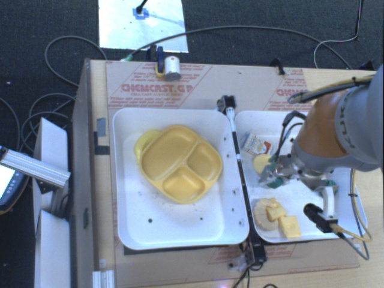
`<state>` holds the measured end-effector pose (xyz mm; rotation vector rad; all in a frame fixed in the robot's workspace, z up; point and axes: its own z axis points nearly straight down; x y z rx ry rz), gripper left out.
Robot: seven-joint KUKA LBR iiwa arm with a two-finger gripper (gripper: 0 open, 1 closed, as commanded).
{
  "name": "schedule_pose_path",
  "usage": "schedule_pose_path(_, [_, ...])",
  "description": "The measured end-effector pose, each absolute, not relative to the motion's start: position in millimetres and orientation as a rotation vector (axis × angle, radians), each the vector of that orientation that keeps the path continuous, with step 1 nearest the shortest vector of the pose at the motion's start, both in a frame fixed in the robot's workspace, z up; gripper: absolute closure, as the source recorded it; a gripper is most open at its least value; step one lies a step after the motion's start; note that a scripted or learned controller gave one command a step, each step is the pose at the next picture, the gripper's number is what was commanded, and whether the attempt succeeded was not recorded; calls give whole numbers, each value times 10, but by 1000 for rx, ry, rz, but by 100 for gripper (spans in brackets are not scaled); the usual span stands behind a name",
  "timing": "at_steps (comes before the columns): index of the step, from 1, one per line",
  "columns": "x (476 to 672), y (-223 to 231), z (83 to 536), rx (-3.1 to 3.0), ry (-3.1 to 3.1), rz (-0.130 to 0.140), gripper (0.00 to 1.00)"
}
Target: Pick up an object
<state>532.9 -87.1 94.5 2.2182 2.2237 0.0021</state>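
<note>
A: Going fast. Where's the arm sitting?

B: I'm seeing the grey arm point(360, 125) reaching in from the right, and the gripper point(271, 176) is hanging low inside the right bin point(264, 123), about mid-bin.

A: Spread or pinched?

B: I can't tell. It's reading as a smear of metal from this angle, so I'm not calling it either way.

A: What's near it?

B: A yellow round piece point(261, 162) is lying just beside the gripper on the side toward the left bin, possibly touching it; the view's too coarse to be sure. A small red-and-white packet point(254, 143) is lying near that, further toward the bin's far edge.

A: Rest of that bin?

B: Along the near edge I'm logging a beige disc point(263, 219) with a small yellow block point(275, 210) resting on it, and a larger yellow block point(290, 226) touching the disc's right side.

A: Other bin?

B: The left bin point(180, 224) is holding a yellow divided plate point(183, 164), three compartments, turned diagonally. A second yellow rim point(143, 144) is peeking out from under its upper left edge.
</note>
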Motion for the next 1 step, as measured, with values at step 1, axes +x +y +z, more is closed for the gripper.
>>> schedule_pose_path(1, [5836,-130,1854,2215,2225,6,100])
